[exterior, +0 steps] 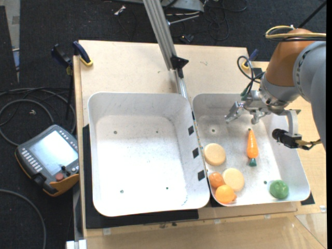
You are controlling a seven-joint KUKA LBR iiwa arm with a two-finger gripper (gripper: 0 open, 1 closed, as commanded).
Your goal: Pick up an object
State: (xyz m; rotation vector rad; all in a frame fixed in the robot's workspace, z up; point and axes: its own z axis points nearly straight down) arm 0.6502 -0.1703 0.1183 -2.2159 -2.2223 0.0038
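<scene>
The carrot [251, 145] lies in the right bin [290, 162], roughly upright in the view, its orange body pointing toward the far wall and its small green tip toward the near side. To its left sits a pale round disc [214, 153], and nearer the front rim a cluster of three pieces lies close together: a small orange-brown piece [216, 179], a second pale round piece [234, 179] and an orange ball [225, 193], the last touching the bin's front wall. A green round object [279, 189] rests apart from them in the near right corner. The claw [244, 111] hangs over the far part of this bin, just beyond the carrot's top end, with its two fingers spread apart and nothing between them. The grey arm with its orange band [288, 61] reaches in from the right. The left bin [104, 108] lies beside the right one on the pale wooden table [129, 66]. A slanted metal bar [161, 27] crosses the table's far side, and a teach pendant [47, 157] lies on the dark floor to the left.
</scene>
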